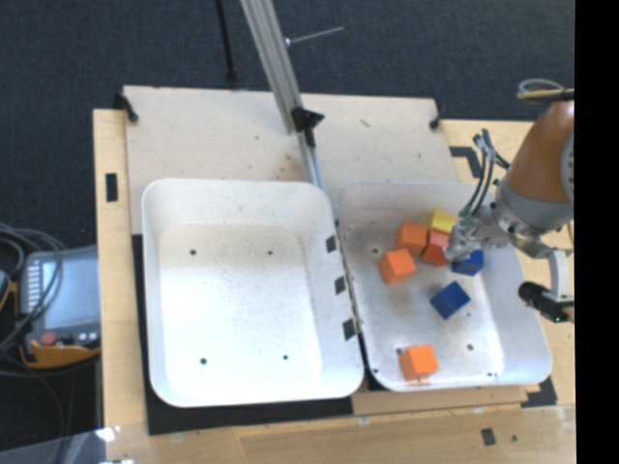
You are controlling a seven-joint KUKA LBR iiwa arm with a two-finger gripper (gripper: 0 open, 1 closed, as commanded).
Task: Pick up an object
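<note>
In the right bin (513,356) lie several small blocks. An orange block (397,265) and another orange block (413,236) sit near the middle. A yellow block (443,221) and a red-orange block (435,248) lie beside them. A blue block (450,299) rests lower down, and a smaller blue block (468,264) sits at the gripper's tip. A further orange block (419,362) is near the front rim. My gripper (458,246) reaches down from the right into the cluster, right beside the red-orange and small blue blocks.
The left bin (164,211) stands next to the right one, with a divider (343,278) between them. A slanted metal rail (276,51) rises behind the bins. Cables and a pendant (58,307) lie at far left.
</note>
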